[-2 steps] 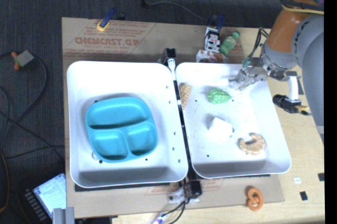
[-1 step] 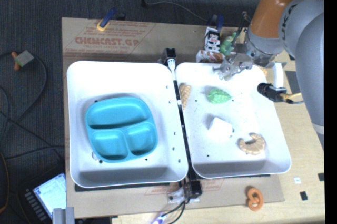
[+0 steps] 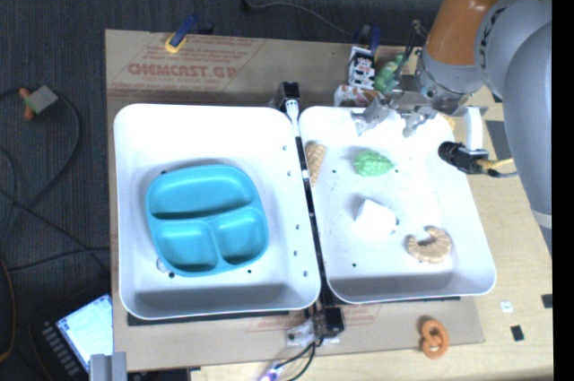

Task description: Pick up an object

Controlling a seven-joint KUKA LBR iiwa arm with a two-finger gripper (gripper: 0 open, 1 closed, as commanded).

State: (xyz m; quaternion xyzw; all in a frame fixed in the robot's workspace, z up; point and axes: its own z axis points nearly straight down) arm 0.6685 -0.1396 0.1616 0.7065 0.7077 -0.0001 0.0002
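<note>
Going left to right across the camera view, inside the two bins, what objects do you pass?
Blue divided tray in the left bin → ice cream cone at the right bin's left wall → green leafy item → white block → croissant-like pastry.

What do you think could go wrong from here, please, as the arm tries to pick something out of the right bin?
1. The hand hovers over the far rim of the right bin, so a straight descent may hit the wall rather than an object.
2. The green leafy piece looks flat and soft, and may slip from a grasp.
3. The white block hardly stands out from the white floor, so a grasp there could be misjudged.
</note>
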